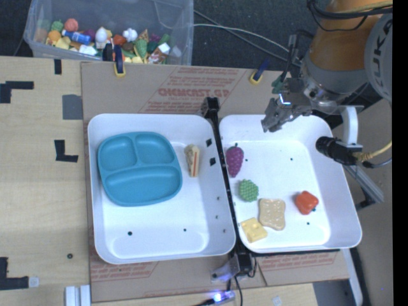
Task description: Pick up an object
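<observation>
Purple grapes [234,159] lie in the right bin [338,225], close to its left wall, below and a little left of the claw [275,121], and nearest to it of all the toys there. The claw hangs over the upper edge of that bin, near its top middle, with nothing seen between its tips; whether they stand apart or together I cannot tell from this angle.

Further below the claw, past the grapes, sits a green bumpy fruit [248,189]. Below that again lie a tan slice of toast [273,213] and a yellow cheese wedge [254,230], the wedge just beside the toast on its lower left. A red-orange pepper [306,201] rests well below and to the right of the claw, apart from the others.

To the left of the claw, across the divide, the left bin [153,247] bears a blue sectioned plate [139,168] and a small tan cone-like toy [192,159] just beside the plate's right rim. Far up and left of the claw stands a clear tub of mixed toys [108,24] on the bench.
</observation>
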You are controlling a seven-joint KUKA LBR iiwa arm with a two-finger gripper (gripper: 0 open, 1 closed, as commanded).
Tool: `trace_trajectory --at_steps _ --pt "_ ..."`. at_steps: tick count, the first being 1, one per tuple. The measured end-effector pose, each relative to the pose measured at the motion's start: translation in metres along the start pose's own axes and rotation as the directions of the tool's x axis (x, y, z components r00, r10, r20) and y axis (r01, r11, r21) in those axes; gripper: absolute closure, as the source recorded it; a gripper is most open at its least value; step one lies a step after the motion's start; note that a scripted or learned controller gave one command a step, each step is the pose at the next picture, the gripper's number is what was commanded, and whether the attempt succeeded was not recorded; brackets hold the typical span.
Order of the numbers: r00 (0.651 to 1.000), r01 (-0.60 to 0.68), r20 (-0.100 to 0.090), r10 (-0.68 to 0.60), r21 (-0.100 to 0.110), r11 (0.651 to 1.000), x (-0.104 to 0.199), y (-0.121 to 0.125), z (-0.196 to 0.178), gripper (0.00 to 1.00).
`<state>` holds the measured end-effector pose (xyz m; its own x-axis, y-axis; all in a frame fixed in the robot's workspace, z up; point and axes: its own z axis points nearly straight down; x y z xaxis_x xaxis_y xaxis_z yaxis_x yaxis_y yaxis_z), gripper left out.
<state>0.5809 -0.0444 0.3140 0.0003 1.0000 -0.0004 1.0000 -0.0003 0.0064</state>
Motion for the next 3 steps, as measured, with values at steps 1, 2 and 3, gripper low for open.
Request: trace_trajectory --at_steps 1,2,3 --pt "1.0 0.004 0.001 -0.004 -0.011 1.0 0.009 0.009 -0.147 1.0" --pt "1.0 0.006 -0.001 -0.006 0.001 1.0 0.053 -0.015 -0.215 1.0" --pt "1.0 0.001 0.001 -0.001 0.02 1.0 0.066 -0.015 -0.092 1.0"
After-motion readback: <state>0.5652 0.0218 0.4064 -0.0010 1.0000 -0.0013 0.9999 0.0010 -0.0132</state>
